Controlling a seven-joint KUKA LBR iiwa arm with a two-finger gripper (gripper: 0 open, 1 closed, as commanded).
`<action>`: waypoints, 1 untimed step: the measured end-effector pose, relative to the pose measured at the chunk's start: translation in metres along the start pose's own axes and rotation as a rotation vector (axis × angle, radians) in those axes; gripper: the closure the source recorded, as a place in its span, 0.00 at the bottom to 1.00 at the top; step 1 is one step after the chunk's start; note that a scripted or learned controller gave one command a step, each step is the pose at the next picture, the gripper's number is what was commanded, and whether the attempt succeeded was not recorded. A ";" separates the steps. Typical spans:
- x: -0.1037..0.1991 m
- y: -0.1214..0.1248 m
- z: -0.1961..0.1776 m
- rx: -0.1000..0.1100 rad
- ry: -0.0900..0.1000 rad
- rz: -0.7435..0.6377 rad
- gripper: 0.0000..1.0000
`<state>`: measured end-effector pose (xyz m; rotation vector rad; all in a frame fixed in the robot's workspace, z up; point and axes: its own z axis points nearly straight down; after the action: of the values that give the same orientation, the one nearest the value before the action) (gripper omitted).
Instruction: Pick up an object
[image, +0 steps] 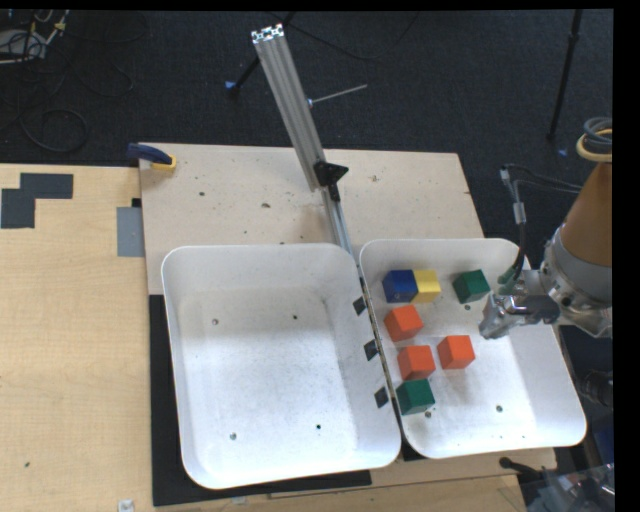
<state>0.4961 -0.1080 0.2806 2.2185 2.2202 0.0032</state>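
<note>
Robotics lab, test bench. Grey industrial arm (590, 250) with orange band reaches in from right over two shallow white bins (270, 470) set side by side on plywood bench (400, 190). Coloured test cubes (430, 330) lie in right bin. Slanted aluminium extrusion (295, 110) with checker marker at tip rises behind bins. Loose cables (40, 110) and stand legs (565, 80) sprawl across dark carpet beyond.

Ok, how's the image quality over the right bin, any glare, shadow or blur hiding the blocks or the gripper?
Camera view: lighting is even, and the right bin shows no glare; each block, such as the blue block, is sharp with a faint shadow; the gripper looks soft and slightly blurred, so its fingers are hard to read; the background floor is dark.
</note>
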 end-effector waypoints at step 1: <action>0.044 0.032 0.020 0.007 0.002 -0.003 1.00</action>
<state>0.5277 -0.0642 0.2608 2.2193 2.2280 -0.0018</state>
